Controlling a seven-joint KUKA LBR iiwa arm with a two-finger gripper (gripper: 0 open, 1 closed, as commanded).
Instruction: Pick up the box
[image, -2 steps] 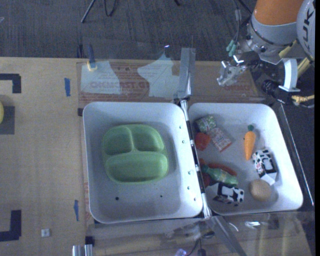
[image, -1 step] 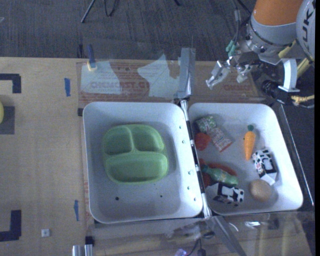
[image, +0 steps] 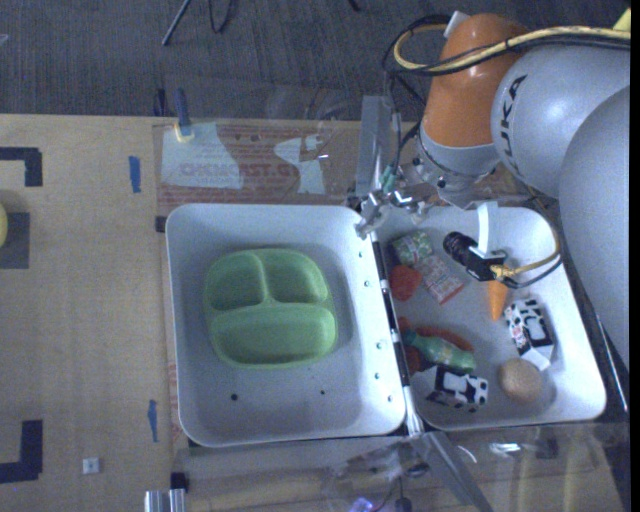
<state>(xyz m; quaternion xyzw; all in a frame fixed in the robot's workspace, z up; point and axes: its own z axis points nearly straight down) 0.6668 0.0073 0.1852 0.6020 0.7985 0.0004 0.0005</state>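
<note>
The gripper (image: 385, 205) hangs over the top-left corner of the right bin (image: 580, 395), at about eleven o'clock in it, and I cannot tell how it is set. The box (image: 431, 264), a small printed packet, lies flat in that bin just toward four o'clock from the gripper, beside a carrot (image: 497, 298) and black-and-white cow toys (image: 455, 386). A green divided plate (image: 270, 306) sits in the left bin (image: 190, 395).

We see the bench (image: 80, 330) as matt pale wood | both bins (image: 290, 415) as smooth white plastic, faintly shiny | the divided plate (image: 270, 305) as matt green plastic | the arm (image: 560, 110) as glossy grey and orange shell | the gripper (image: 385, 205) as bare bright metal | the box (image: 430, 262) as printed, glossy-looking wrap.
</note>
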